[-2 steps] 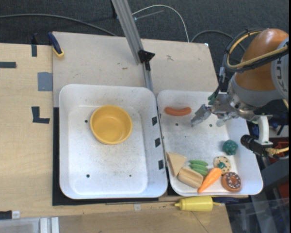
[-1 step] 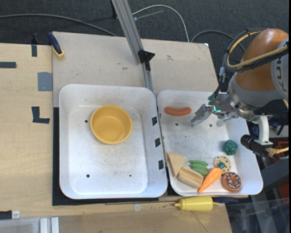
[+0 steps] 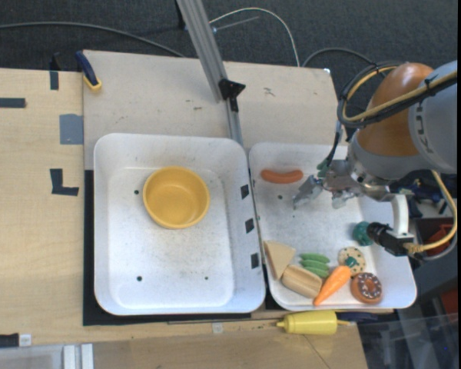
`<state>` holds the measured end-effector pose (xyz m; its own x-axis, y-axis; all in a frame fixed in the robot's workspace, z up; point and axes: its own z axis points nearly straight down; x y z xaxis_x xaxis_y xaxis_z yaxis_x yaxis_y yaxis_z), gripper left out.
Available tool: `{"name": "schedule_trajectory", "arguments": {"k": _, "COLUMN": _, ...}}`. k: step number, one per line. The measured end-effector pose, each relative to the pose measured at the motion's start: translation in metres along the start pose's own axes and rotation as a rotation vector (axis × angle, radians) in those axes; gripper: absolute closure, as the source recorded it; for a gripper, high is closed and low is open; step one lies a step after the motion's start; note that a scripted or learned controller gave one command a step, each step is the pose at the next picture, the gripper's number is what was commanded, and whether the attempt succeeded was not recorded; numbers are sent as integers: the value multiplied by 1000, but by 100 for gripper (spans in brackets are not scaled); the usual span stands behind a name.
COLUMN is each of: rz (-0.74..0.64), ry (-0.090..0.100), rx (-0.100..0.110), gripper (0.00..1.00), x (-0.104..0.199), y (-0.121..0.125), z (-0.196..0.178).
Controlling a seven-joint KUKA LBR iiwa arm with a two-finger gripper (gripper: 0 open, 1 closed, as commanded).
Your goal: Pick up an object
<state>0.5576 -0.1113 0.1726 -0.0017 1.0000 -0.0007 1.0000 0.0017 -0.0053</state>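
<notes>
While gripper point(image 3: 316, 193) hovers in right bin point(image 3: 292, 229), fingers spread, nothing between them, nearest object is hot dog point(image 3: 281, 176), just upper left of it. Judgement: centre over sausage, straddle short axis, descend before closing. Other toys cluster lower right; yellow bowl point(image 3: 176, 197) in left bin point(image 3: 115, 229).

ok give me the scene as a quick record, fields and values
left bin: yellow bowl
right bin: sausage at the far end; cheese wedge, bread roll, green pea pod, carrot, cookie, donut at the near end
bench front edge: yellow bottle
hand: over the right bin, near the sausage, holding nothing visible
</notes>
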Motion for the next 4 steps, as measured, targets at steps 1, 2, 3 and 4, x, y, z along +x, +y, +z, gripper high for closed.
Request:
{"name": "schedule_trajectory", "arguments": {"k": 1, "rz": 0, "ry": 1, "rx": 3, "gripper": 0, "x": 8, "y": -8, "z": 59}}
{"name": "schedule_trajectory", "arguments": {"k": 2, "rz": 0, "ry": -1, "rx": -4, "gripper": 0, "x": 8, "y": -8, "z": 84}}
{"name": "schedule_trajectory", "arguments": {"k": 3, "rz": 0, "ry": 1, "rx": -4, "gripper": 100, "x": 9, "y": -8, "z": 74}}
{"name": "schedule_trajectory", "arguments": {"k": 4, "rz": 0, "ry": 0, "rx": -9, "gripper": 100, "x": 8, "y": -7, "z": 11}}
